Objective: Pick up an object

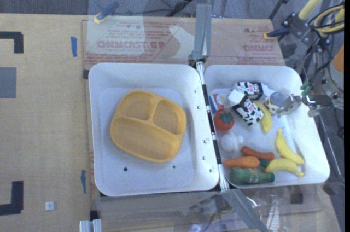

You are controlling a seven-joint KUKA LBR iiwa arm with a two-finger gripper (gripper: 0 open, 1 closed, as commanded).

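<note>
The right bin (314, 132) holds a heap of toy items. Among them are a red tomato (224, 120), two black-and-white cow-patterned pieces (249, 111), yellow bananas (288, 149), orange carrots (241, 162), a green bottle (250, 175) and a small white piece (231, 142). My gripper (286, 105) reaches in from the right, low over the bin's upper right part. It sits next to a grey roundish item (278, 98) and just right of a small banana (266, 118). Nothing can be seen held in it.
The left bin (104, 132) carries a yellow divided plate (148, 125). A metal divider strip (208, 116) runs between the bins. Cardboard (142, 42) lies behind them, and tripod legs and cables crowd the far right.
</note>
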